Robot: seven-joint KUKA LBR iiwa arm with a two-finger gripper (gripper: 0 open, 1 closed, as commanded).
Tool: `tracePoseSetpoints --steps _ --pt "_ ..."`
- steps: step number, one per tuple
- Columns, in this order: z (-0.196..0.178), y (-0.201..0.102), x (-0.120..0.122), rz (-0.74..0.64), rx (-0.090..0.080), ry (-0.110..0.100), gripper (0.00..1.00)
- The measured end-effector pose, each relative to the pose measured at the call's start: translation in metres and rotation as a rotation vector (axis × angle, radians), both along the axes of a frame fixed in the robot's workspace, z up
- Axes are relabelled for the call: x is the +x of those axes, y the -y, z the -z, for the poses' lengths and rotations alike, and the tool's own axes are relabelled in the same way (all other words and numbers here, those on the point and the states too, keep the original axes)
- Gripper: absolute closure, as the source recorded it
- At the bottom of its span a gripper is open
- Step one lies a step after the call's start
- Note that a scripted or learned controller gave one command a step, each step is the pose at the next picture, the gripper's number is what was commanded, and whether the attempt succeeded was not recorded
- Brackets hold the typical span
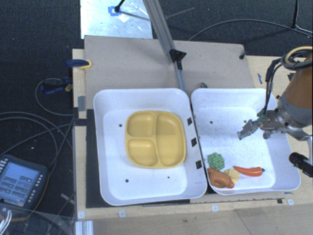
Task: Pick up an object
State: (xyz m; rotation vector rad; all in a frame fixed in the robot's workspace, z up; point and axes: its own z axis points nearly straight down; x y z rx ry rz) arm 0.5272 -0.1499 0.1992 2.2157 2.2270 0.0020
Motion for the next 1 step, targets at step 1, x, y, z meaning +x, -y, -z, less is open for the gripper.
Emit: tracePoseSetpoints --steps 1 --pt "-0.0001 0.0000 0.0001 0.002 0.000 0.001 0.00"
